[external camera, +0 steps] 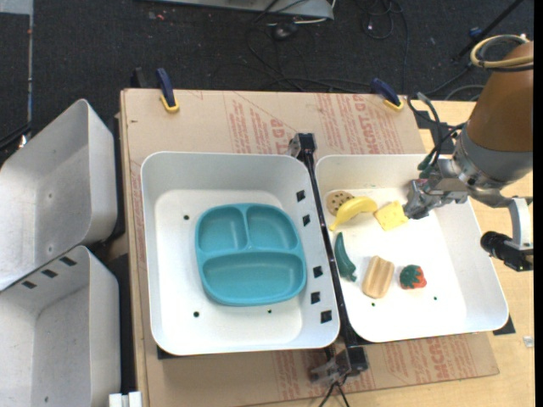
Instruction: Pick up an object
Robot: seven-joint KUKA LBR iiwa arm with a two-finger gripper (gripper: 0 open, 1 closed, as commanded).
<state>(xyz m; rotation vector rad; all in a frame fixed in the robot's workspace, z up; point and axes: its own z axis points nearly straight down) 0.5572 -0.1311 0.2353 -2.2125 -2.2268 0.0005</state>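
The right bin (475,303) holds a yellow banana (353,209), a round tan waffle-like piece (339,199), a yellow cheese wedge (390,216), a green pepper-like piece (344,259), a tan bread roll (378,276) and a red strawberry-like piece with a green top (412,276). My gripper (419,203) hangs low at the bin's upper right, just right of the cheese wedge. I see nothing between its fingers.
The left bin (170,253) holds a teal divided plate (251,253). A black divider with clamps (318,227) runs between the bins. Spare white bins (51,227) lie off the bench at the left. The arm (501,117) looms over the right bin's far corner.
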